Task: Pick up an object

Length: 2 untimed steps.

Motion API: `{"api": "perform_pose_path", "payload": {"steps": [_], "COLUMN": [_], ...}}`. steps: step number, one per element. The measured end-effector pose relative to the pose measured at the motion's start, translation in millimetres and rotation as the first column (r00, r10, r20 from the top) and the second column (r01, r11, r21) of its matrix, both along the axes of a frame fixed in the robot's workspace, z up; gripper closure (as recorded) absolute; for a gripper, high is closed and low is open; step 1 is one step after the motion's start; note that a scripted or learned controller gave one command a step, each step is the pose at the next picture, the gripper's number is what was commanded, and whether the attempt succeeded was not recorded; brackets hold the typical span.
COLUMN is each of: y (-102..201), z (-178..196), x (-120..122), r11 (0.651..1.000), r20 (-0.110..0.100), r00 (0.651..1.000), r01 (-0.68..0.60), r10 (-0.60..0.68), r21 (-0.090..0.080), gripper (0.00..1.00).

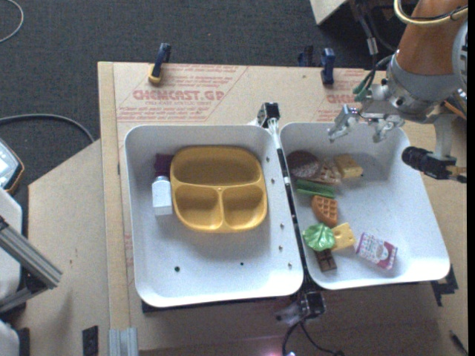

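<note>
The camera view looks down on a counter bearing 2 shallow white bins side by side. The left bin holds a yellow divided tray with 3 compartments; a small white bottle stands just beside the tray's left edge, with a dark purple item behind it.

The right bin holds the toy food. Near its back left lie a dark brown round piece, a slice-shaped piece and a tan block, close together. Below them sit a green pod and a waffle piece. Nearer the front lie a green leafy piece, touching a yellow cheese wedge, with a brown bar just in front. A pink and white packet rests apart, towards the bin's front right.

The arm reaches in from the right, and the gripper hangs over the back rim of the right bin, above and behind the tan block. Its 2 fingers are spread apart with nothing between them.
</note>
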<state>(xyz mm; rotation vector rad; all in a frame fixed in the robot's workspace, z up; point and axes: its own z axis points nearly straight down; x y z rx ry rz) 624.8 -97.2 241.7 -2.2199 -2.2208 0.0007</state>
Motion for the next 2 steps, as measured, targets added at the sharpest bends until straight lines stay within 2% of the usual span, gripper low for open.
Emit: {"api": "perform_pose_path", "payload": {"steps": [1,2], "y": [-1,5], "z": [-62,-109], "x": [-6,-2], "r11": [1.0,1.0], "r20": [-0.007,-0.005], "r00": [1.0,1.0], "r01": [0.001,0.0], "r10": [-0.001,0.0], "r21": [0.001,0.001], "gripper": [0.0,0.0]}}
